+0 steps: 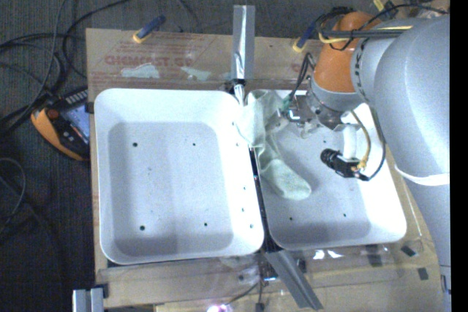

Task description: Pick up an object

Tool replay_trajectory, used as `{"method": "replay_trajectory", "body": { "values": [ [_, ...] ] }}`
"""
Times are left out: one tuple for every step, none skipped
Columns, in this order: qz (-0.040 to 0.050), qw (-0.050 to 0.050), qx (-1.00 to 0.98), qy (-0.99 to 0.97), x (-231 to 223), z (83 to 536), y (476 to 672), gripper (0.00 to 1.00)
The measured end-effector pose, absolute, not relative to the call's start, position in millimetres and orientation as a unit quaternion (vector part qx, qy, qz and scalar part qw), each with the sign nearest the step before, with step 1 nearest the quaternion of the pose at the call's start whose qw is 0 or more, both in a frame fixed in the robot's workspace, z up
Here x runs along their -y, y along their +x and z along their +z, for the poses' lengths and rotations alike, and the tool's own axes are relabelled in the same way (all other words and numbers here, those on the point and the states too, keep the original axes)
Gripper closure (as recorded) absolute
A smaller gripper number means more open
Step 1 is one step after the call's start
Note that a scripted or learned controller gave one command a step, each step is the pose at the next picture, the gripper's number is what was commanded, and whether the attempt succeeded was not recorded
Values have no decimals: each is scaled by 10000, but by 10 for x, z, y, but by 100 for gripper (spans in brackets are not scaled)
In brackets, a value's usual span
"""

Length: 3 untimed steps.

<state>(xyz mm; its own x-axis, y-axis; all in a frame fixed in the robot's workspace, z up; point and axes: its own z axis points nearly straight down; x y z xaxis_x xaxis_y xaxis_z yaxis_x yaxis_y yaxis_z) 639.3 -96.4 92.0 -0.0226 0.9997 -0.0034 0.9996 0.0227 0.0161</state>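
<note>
A pale greenish-white crumpled cloth [276,157] is seen lying in the right-hand shallow white plastic bin [351,226], draped along that bin's left wall and partly over the rim shared with the left-hand shallow white bin [172,179]. The claw [301,119] of the grey arm with the orange band is lowered into the upper part of the right bin, just beside the cloth's upper folds. Whether the claw is spread or closed cannot be told. No object is seen lifted, so the pick is judged not yet done: closing on the cloth and raising it are left.
</note>
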Motion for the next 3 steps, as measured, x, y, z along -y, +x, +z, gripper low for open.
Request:
{"method": "replay_trajectory", "body": {
  "values": [
    [-20,0,-6879,7258,1359,1563,6332,0],
    [33,74,-7358,6772,1065,923,6099,0],
    [23,37,-7673,6413,1074,912,6721,0]
  ]
}}
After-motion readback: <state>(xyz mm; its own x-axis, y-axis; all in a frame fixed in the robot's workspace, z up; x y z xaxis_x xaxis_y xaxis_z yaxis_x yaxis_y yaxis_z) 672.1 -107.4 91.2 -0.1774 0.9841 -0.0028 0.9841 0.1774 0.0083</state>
